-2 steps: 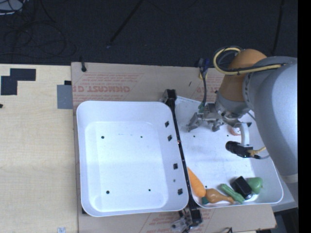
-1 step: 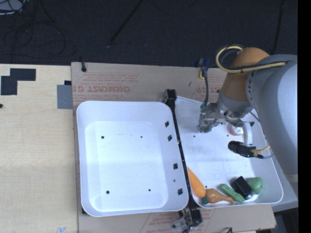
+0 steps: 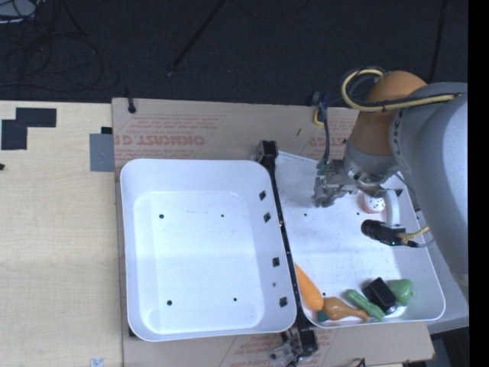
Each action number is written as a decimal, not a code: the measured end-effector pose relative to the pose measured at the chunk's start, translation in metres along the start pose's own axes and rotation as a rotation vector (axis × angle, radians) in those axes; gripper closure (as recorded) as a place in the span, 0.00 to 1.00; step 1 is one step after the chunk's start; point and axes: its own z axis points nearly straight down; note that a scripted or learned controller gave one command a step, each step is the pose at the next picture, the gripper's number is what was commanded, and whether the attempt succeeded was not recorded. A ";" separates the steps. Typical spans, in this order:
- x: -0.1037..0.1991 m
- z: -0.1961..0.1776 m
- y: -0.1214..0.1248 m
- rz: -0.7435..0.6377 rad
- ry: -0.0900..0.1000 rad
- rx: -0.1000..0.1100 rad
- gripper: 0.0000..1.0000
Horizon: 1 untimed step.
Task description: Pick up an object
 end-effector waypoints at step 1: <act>0.022 -0.090 -0.069 0.015 0.004 -0.009 1.00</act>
